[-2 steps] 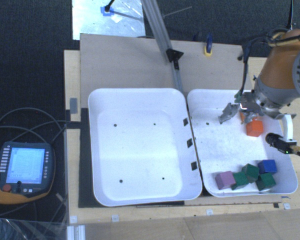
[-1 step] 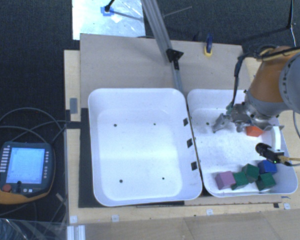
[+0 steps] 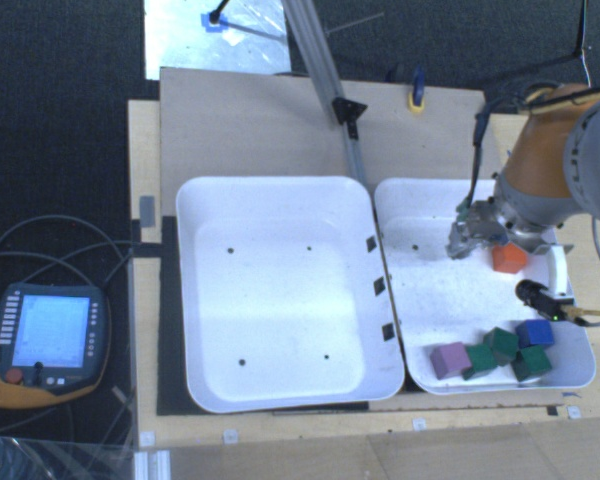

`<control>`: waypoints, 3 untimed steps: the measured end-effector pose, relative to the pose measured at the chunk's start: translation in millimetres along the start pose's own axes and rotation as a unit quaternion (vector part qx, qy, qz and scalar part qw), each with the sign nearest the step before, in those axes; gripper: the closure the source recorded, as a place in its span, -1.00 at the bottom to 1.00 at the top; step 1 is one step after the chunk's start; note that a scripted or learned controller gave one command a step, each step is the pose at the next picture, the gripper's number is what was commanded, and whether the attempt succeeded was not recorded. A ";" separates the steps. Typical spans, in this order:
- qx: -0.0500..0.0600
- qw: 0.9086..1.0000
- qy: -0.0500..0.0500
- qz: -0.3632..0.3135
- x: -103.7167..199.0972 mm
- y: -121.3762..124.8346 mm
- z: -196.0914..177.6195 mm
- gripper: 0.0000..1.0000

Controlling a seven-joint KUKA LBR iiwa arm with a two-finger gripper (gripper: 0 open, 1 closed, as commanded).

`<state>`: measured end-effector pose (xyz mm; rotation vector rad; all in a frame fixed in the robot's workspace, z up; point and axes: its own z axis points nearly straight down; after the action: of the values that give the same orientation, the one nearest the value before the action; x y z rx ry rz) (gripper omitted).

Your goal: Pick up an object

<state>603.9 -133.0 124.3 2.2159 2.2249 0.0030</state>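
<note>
Gripper (image 3: pixel 464 238) of the grey-and-orange arm, low inside the right-hand white bin (image 3: pixel 420 208); finger state cannot be told. Small orange block (image 3: pixel 509 259), the likeliest target, lies just beside it. Pink, green and blue blocks (image 3: pixel 492 352) crowd the near corner, harder to isolate.

Dark carpet floor (image 3: pixel 60 118), tan bench (image 3: pixel 250 118), teach pendant (image 3: pixel 45 343) at left.

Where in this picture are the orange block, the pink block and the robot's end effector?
orange block (image 3: pixel 510 259): camera view, on its visible top face.
pink block (image 3: pixel 448 359): camera view, middle of its top face.
end effector (image 3: pixel 463 245): camera view, at its tip above the right bin's floor.
</note>
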 end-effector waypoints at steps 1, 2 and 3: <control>-0.002 1.000 -0.001 0.001 -6.4 -6.3 -56.4 1.00; -0.002 1.000 -0.001 0.000 -6.6 -4.6 -89.6 1.00; 0.000 1.000 0.001 -0.003 48.4 10.2 -85.7 1.00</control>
<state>613.7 -84.6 210.1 2.2090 2.2331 0.0062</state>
